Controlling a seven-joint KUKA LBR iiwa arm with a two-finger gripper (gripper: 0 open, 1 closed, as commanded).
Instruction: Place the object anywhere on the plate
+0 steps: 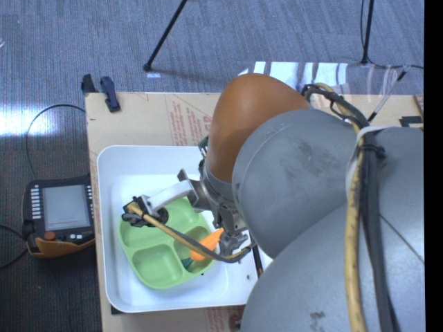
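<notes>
Inside the white bin (104, 185), toward 7 o'clock of the view: a green divided plate (149, 265). At the plate's 3 o'clock edge, over its right-hand compartment: an orange carrot-like object (202, 247), tilted, dark green at its lower end. Just beside it at 3 o'clock, touching or nearly so: the gripper (232, 246), low under the grey arm. Impossible to make out whether the jaws stand apart, together, or clamped on the carrot. On the floor at 9 o'clock: a teach pendant (59, 216).
</notes>
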